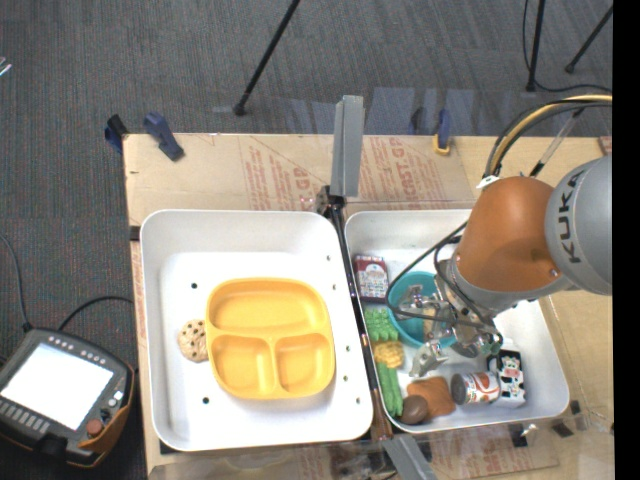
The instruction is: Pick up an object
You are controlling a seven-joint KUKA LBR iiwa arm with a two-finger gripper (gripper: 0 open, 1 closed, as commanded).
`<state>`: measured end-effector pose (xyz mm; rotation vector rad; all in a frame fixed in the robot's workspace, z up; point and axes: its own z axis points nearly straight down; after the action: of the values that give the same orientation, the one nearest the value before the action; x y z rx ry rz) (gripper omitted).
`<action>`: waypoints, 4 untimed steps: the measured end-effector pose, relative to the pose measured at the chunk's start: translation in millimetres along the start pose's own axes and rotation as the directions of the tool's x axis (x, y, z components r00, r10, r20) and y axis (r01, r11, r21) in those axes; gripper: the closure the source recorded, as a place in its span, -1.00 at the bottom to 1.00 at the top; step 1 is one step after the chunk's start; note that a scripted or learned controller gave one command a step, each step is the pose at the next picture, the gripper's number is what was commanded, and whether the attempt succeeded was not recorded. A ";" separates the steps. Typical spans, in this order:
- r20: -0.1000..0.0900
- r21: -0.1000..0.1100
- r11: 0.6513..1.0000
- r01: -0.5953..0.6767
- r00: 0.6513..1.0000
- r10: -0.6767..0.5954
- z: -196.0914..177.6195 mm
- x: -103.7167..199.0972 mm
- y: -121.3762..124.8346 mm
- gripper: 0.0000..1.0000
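Hand low in right bin, beside teal bowl

yellow tray, teal bowl, 2 white bins, chocolate-chip-speckled cookie

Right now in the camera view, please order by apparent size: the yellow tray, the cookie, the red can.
1. yellow tray, clearly largest.
2. cookie and red can: they look alike, so I do not rank them.

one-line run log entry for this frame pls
arm: over right bin | gripper: low among items by teal bowl | grasp: unconfirmed | left bin: yellow tray, cookie
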<state>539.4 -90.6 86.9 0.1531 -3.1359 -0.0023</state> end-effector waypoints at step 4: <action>0.001 -0.002 0.975 0.223 0.975 -0.223 0.1 -52.5 3.8 -1.00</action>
<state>591.3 -81.7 86.7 0.5037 -3.1002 -0.0063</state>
